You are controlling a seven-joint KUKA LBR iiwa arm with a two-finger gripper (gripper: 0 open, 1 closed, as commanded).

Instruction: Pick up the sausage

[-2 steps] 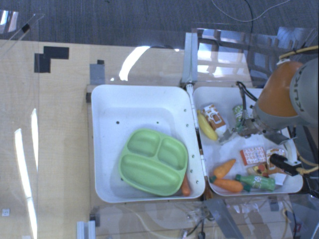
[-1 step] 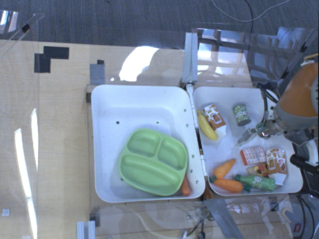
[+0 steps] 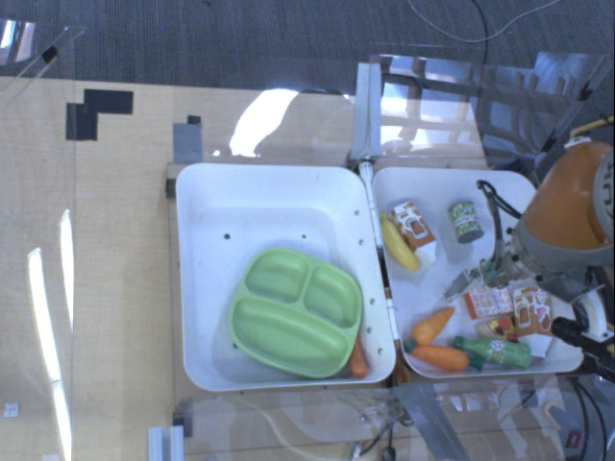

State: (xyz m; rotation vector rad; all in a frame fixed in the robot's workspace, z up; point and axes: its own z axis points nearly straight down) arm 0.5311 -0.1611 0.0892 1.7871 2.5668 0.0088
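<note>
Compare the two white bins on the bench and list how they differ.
The left bin holds one large green divided plate with a small orange item at its edge; the right bin holds many small items, among them a banana, a can and carrots. The left bin looks wider than the right bin. The arm hangs over the right bin, not the left. Both are shallow and white.

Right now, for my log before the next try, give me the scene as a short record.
left bin: green plate; reddish piece, maybe the sausage, at its lower right edge
right bin: banana, green can, two carrots, green bottle, cartons
tool: above the right bin, beside the cartons
</note>
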